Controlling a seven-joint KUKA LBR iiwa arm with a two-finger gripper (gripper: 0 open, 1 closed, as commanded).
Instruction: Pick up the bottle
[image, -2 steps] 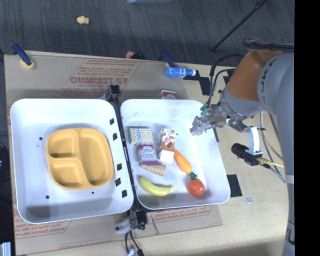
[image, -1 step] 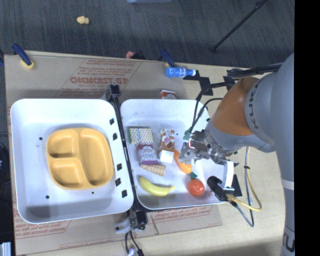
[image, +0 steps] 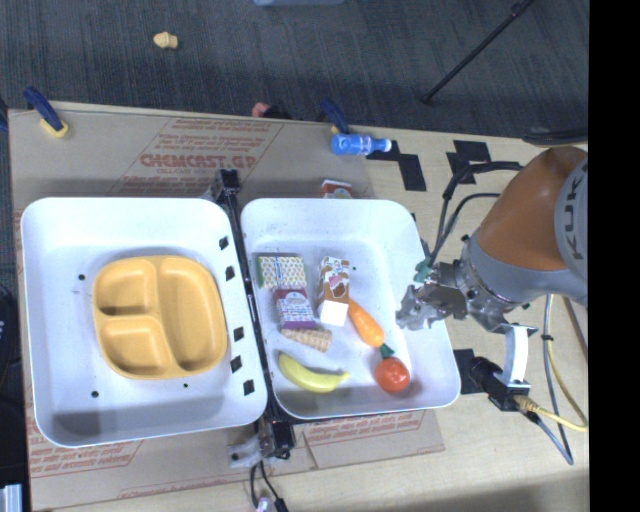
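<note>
In the right bin (image: 432, 372), near its front edge, lie a banana (image: 310, 373) and a tomato (image: 392, 373). The gripper (image: 415, 307) hovers at that bin's right rim — whether its jaws are open I cannot tell. Farther back, the blue bottle (image: 358, 145) lies on the surface behind the bins.

A divided tray (image: 160, 315) sits in the left bin (image: 45, 300); banana (image: 310, 373), carrot (image: 365, 324) and tomato (image: 392, 374) lie in the right bin (image: 395, 235).
</note>
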